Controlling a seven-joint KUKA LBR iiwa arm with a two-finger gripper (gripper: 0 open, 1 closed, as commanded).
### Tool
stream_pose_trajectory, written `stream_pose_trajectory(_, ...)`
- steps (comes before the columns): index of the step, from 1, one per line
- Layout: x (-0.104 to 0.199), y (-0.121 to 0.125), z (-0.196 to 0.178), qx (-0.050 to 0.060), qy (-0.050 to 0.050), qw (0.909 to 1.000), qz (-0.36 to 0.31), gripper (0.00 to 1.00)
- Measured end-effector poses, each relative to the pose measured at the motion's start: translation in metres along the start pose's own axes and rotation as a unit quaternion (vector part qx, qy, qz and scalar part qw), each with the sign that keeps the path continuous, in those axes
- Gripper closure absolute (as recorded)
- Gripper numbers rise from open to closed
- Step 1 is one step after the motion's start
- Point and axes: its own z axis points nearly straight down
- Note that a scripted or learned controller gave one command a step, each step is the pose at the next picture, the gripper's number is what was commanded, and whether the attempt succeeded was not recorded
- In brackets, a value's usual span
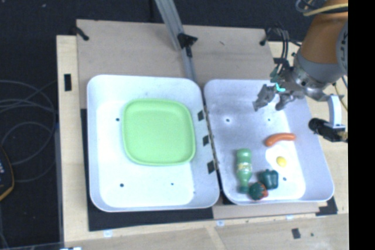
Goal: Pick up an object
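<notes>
In the right bin (234, 102) lie several small toys along its near side: an orange sausage shape (279, 138), a fried egg piece (280, 160), a light green bottle (244, 165) and a dark green and red item (263, 184). My gripper (272, 98) hangs over the bin's far right part, above and beyond the sausage, with its two grey fingers spread apart and nothing between them.
The left bin (105, 126) holds a light green square plate (158, 131). A grey metal pole (165, 0) slants up from between the bins' far edges. Dark cables lie off the bench at left.
</notes>
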Motion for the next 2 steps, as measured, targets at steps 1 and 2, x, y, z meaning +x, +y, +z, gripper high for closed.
stream_pose_trajectory(1, 0.0, 0.0, 0.0, 0.0, 0.0, 1.0, 0.0, 0.0)
stream_pose_trajectory(2, -0.004, -0.006, 0.061, 0.003, 0.0, 1.0, 0.0, 0.0)
